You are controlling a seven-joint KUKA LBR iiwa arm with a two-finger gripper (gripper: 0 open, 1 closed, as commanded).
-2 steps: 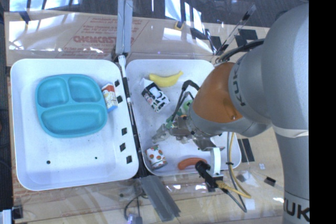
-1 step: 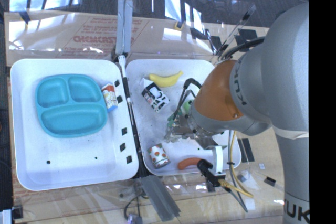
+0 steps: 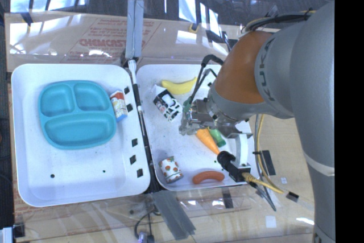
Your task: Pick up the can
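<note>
The can, small with a red, white and blue label, lies in the left bin against the right edge of the blue divided plate, close to the wall between the bins. My gripper hangs over the middle of the right bin, well to the right of the can and apart from it. It sits just left of an orange carrot and below a black-and-white object. Nothing shows in its grasp.
The right bin also holds a banana at the back, a green piece beside the carrot, a patterned cup and a reddish sausage at the front. The bulky arm covers that bin's right side.
</note>
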